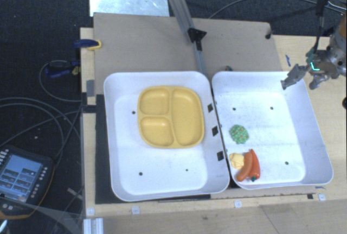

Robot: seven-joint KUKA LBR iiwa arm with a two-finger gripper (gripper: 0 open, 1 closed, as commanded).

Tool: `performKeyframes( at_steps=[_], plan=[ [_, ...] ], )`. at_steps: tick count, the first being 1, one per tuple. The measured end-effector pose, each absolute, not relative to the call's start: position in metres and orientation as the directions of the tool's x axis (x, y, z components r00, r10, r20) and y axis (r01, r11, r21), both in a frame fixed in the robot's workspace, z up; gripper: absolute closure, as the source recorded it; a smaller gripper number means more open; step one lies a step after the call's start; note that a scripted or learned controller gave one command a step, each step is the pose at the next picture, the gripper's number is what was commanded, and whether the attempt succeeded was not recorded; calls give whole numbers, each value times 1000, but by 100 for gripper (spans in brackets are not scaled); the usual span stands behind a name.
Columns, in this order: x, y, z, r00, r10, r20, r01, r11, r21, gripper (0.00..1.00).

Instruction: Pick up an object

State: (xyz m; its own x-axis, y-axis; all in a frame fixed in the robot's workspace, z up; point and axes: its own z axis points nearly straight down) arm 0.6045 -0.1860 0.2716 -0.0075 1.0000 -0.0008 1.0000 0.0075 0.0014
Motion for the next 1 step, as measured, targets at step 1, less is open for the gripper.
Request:
performKeyframes(
  at_steps=[1],
  plan=[
    [611,-193,225,-1,1000,-1,1000,1,-2,0]
  ],
)
